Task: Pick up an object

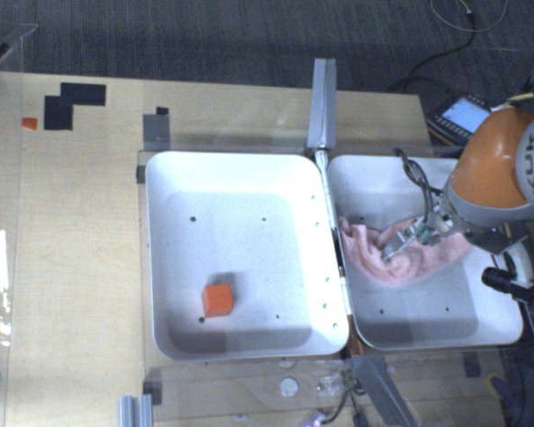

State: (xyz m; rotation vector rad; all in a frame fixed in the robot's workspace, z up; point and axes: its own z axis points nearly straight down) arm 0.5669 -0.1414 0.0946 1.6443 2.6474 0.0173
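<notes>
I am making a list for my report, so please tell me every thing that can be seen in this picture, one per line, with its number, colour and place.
shallow white plastic bins: 2, white, side by side on the bench; left bin, right bin
small orange block: 1, orange, lower part of the left bin
crumpled pink cloth: 1, pink, middle of the right bin
light wooden bench: 1, pale wood, under both bins
grey arm with orange band: 1, grey and orange, reaching from the right over the right bin
gripper: 1, dark metal, down on the pink cloth
</notes>
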